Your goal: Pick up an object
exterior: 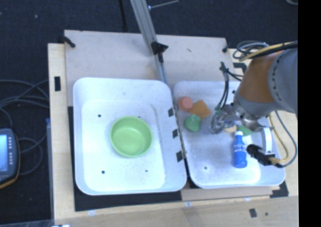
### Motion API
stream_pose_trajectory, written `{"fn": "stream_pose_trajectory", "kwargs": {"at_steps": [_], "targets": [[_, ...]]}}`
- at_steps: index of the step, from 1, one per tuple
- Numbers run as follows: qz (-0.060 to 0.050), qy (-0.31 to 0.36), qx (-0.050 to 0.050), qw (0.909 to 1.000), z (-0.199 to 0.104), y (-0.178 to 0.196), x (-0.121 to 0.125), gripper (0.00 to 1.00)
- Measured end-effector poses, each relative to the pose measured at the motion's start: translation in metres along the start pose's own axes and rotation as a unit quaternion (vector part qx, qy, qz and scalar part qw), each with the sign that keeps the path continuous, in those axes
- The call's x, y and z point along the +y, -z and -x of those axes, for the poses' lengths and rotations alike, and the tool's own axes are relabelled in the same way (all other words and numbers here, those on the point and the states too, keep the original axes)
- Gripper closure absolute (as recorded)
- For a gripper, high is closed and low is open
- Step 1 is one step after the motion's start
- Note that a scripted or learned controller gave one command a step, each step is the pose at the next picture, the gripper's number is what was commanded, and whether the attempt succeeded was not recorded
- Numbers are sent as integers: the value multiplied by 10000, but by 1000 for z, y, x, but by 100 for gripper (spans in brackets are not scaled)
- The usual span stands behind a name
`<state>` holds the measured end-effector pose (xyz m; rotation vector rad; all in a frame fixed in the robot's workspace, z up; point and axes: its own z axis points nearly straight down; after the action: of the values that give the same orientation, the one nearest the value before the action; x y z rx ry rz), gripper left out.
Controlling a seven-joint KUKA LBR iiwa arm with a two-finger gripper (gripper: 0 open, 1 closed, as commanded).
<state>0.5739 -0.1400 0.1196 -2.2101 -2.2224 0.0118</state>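
Observation:
In the right bin (210,171) lie a pink round piece (185,103), an orange block (201,108) and a green rounded piece (192,123), close together near the bin's left wall. A blue bottle with a white cap (239,150) lies toward the bin's right side. My gripper (218,124) hangs low over the bin, just right of the green piece and left of the bottle. Nothing shows between its fingers.
The left bin (90,171) holds a green bowl (131,136) near its middle. A metal pole (143,13) slants up from between the bins at the back. The grey arm with its orange band (258,78) covers the right bin's back right part.

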Motion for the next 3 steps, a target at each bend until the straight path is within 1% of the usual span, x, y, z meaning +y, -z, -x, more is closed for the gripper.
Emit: {"fn": "stream_pose_trajectory", "kwargs": {"at_steps": [1, 2, 3], "targets": [[27, -15, 0, 10000, 2, 55, 3, 100], [42, -11, -5, 10000, 2, 93, 4, 100], [27, 7, -2, 10000, -58, 89, 1, 100]]}}
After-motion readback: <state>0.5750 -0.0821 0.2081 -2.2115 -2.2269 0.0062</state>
